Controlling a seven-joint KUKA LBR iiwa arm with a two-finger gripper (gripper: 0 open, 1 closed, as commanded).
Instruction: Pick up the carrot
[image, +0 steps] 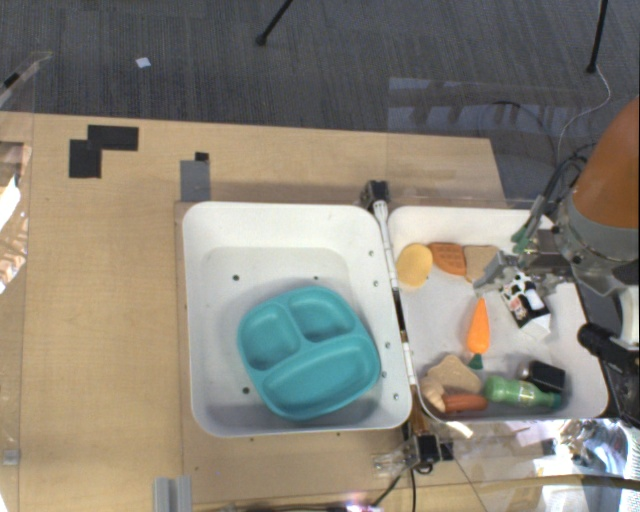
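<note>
two white bins (200, 300) sit side by side on the wooden bench. carrot (479, 328) lies mid right bin, free. gripper (520, 282) hangs just beside its top, ready to grab; can't tell how its jaws stand.

The carrot (479, 327) is lying in the right bin (440, 310), while the gripper (497, 270) is hovering just above it, near the bread slice (481, 260).

- Dark grey carpet floor (330, 50) beyond the bench's far edge.
- Light wooden bench (100, 330), black tape patches (100, 145) near its far-left corner.
- Thin black stand legs (275, 22) on the carpet.
</note>
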